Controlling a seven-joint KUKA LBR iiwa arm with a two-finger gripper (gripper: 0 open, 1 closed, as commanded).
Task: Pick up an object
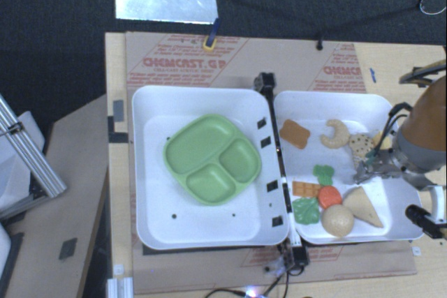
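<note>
where dark carpet [56, 17] surrounds it, the bench [293, 59] bears two white bins [209, 98].

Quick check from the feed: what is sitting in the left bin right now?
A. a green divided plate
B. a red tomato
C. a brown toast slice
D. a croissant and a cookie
A. The green divided plate lies alone in the left bin; the croissant, tomato and toast slice are all in the right bin.
</note>
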